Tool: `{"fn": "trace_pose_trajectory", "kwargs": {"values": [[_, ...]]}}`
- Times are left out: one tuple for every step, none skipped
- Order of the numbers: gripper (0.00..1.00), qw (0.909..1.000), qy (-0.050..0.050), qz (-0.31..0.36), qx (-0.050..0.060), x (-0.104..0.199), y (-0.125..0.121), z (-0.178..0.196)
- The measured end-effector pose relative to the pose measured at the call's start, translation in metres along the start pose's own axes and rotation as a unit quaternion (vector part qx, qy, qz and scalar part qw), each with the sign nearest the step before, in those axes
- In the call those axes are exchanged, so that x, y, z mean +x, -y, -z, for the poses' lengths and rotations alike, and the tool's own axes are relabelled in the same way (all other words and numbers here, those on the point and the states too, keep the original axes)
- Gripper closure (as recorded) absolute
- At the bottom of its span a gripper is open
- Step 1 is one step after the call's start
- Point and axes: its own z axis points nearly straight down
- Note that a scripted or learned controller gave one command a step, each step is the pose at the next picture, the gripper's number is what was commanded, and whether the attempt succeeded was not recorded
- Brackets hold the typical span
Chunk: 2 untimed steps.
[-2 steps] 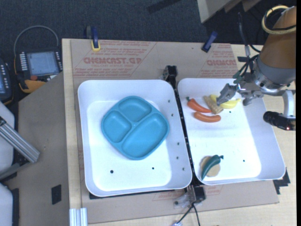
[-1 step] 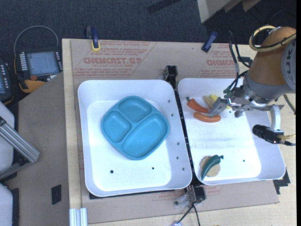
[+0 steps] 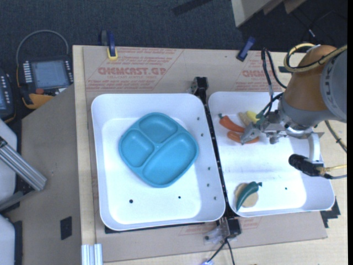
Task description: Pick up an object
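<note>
My gripper (image 3: 255, 132) hangs low over the back of the right bin (image 3: 276, 200), reaching in from the right. It is right at a small pile of toy food. An orange-red piece (image 3: 227, 122) lies just to its left, and a second orange piece (image 3: 246, 139) sits under its tip. A yellow piece (image 3: 249, 116) lies just behind it. Whether the gripper touches or holds any of them is hidden by its own body. A green and tan object (image 3: 247, 194) lies alone near the bin's front left corner.
The left bin (image 3: 105, 148) holds a blue divided plate (image 3: 158, 148) at its middle. A black divider strip (image 3: 212, 148) runs between the bins. A black cable fitting (image 3: 302, 164) juts out below the arm's wrist over the right bin.
</note>
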Motion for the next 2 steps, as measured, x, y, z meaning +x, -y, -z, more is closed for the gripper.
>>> {"fn": "trace_pose_trajectory", "kwargs": {"values": [[0.0,1.0,0.0,0.0,0.001,0.001,0.0,-0.022],[1.0,1.0,0.0,0.0,-0.001,0.0,0.0,-0.01]]}}
